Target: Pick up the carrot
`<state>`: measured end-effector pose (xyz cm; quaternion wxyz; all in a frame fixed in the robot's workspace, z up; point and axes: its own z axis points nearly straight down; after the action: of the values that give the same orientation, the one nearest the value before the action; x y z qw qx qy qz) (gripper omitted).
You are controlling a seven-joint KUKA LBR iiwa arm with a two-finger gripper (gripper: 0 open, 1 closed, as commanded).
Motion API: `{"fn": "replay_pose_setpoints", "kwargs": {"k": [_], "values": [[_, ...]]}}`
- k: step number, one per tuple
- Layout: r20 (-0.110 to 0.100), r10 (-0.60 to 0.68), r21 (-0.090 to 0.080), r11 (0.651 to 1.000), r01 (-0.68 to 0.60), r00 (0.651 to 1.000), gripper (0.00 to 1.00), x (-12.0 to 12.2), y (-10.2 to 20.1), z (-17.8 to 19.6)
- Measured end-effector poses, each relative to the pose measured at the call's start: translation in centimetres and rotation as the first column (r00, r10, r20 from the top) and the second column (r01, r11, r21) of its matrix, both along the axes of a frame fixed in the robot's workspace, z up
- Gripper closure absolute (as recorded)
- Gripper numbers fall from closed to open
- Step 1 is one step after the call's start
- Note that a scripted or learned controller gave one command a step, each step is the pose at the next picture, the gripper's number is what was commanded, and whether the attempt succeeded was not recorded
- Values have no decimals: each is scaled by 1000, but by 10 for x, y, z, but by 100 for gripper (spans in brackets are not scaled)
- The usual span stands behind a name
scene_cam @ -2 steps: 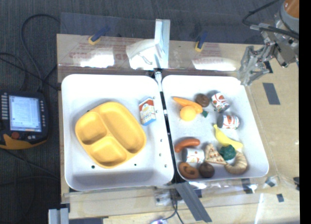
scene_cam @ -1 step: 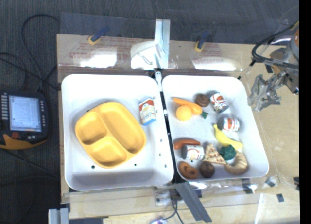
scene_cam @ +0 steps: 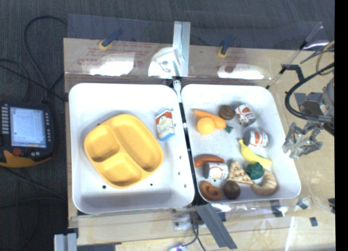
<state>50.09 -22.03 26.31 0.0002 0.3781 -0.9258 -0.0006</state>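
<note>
The carrot (scene_cam: 209, 115) is a slim orange piece with a green tip. It lies aslant in the upper left of the right bin (scene_cam: 276, 115), touching an orange fruit (scene_cam: 205, 127) just below it. My gripper (scene_cam: 300, 145) hangs outside that bin, past its right rim at about mid height, far to the right of the carrot. Its fingers are spread open with nothing between them.
A brown ball (scene_cam: 226, 112) and a small can (scene_cam: 246, 115) sit right of the carrot. Lower in the right bin lie another can (scene_cam: 256, 138), a banana (scene_cam: 253, 157), a sausage (scene_cam: 209, 160) and several more toy foods. The left bin holds a yellow divided plate (scene_cam: 123, 149) and a small carton (scene_cam: 165, 124).
</note>
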Motion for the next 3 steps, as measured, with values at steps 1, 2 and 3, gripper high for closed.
{"fn": "replay_pose_setpoints", "kwargs": {"k": [1, 2, 3], "values": [[3, 314, 1, 949, -314, 949, 100, 3, -2, 9], [3, 586, 1, 810, -586, 810, 100, -16, -2, 10], [5, 849, 0, 529, -849, 529, 100, -16, -2, 26]]}}
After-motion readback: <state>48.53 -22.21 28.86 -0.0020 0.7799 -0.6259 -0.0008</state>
